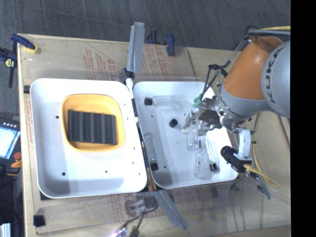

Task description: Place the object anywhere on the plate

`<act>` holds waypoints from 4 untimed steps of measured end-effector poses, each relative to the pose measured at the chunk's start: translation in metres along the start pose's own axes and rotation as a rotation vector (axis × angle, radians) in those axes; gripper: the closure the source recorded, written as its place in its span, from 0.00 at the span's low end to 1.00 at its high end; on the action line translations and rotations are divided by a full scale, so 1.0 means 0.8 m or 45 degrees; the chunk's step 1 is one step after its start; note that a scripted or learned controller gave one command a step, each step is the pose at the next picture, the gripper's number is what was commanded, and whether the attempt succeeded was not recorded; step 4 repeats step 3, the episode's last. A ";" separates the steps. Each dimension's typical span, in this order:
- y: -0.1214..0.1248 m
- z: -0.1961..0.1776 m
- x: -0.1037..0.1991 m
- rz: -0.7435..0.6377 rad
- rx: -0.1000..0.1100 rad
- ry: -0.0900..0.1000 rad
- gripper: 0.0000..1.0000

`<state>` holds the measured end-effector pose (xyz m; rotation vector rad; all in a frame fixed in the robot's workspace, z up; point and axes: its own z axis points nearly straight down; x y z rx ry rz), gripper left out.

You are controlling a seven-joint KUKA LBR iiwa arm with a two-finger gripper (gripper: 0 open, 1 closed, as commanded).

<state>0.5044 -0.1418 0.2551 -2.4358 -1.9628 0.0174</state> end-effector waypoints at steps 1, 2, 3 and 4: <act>0.050 0.044 0.076 -0.113 -0.015 -0.001 1.00; 0.061 0.020 0.186 -0.362 -0.018 -0.003 1.00; 0.061 0.020 0.185 -0.362 -0.018 -0.003 0.00; 0.061 0.020 0.185 -0.362 -0.018 -0.003 0.00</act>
